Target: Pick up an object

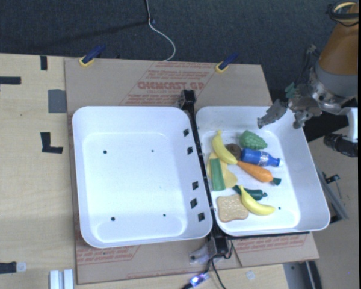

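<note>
**Desk:** Camera view, item by item. Where is the end effector?

**Operator:** End effector (281, 117): I see it at the upper right rim of the right bin (307, 161), hanging from the grey wrist of the arm (340, 53). Two fingers splay out left and right with a clear gap between them. Nothing is between them; I hold nothing.

**Desk:** Contents of that bin?

**Operator:** Green leafy piece (253, 140), nearest, just below and left of the end effector. Blue bottle (260, 158), just under it, long axis roughly left to right, cap end to the right. Carrot (254, 171), lying diagonal, pointing lower right. Upper banana (223, 149), long axis running upper left to lower right beside the divider. Green cucumber (217, 173), nearly vertical in the view. Lower banana (256, 203), curving toward lower right. Bread slice (231, 208), flat, at the near edge. All are clustered, several touching.

**Desk:** Left bin (132, 173)?

**Operator:** On the bench (24, 161), well apart from the end effector.

**Desk:** Key relation?

**Operator:** My judgement: the pile lies down and to the left of the end effector; the leafy piece and bottle are the shortest reach.
</note>
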Robot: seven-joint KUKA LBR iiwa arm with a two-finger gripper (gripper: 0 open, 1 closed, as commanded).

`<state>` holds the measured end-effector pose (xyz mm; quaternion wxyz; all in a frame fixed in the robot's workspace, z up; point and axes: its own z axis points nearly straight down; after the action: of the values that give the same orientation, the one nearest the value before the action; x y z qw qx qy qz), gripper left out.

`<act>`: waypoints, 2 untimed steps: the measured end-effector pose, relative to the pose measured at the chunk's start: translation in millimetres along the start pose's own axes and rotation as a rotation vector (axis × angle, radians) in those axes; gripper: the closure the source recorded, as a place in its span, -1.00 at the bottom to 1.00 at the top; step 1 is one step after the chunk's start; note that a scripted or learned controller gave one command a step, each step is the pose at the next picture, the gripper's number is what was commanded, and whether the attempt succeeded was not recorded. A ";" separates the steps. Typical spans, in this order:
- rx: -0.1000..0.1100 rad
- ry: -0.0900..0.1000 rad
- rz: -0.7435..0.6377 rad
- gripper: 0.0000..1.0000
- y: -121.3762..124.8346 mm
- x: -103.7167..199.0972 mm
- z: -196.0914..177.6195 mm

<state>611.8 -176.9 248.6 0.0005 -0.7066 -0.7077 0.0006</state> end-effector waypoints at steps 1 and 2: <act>0.011 0.003 -0.001 -1.00 16.7 11.5 119.7; 0.002 0.000 -0.002 -1.00 54.3 11.7 167.5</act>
<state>665.9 -165.1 81.0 0.0014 -0.7058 -0.7084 0.0014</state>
